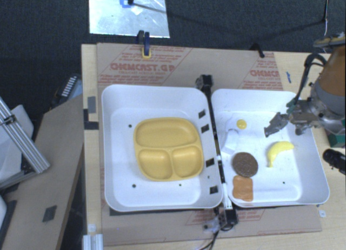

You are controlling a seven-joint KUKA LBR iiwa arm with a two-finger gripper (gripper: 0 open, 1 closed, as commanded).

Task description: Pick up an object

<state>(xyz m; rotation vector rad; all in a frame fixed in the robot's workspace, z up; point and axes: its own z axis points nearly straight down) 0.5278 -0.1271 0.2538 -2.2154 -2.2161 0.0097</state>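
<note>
Two white bins side by side on the tabletop (92, 81). Left bin (116, 108) holds a yellow three-compartment tray (165, 147), roughly centred. Right bin (308, 186) holds four small items, placed here relative to the brown round cookie (245, 164): a tan waffle-like rectangle (243, 188) just below it, nearly touching; a yellow banana (279, 150) to its right, near but apart; a small yellow round piece (241, 124) above it, well apart. Arm comes in from the right edge, claw (278, 123) sits over the right bin, up and right of the cookie, just above the banana. Dark fingers point left toward the bin's middle; nothing visible between them, and whether they're apart or together I cannot tell from this angle. Banana lies flat on the bin floor, not touched by the claw.
</note>
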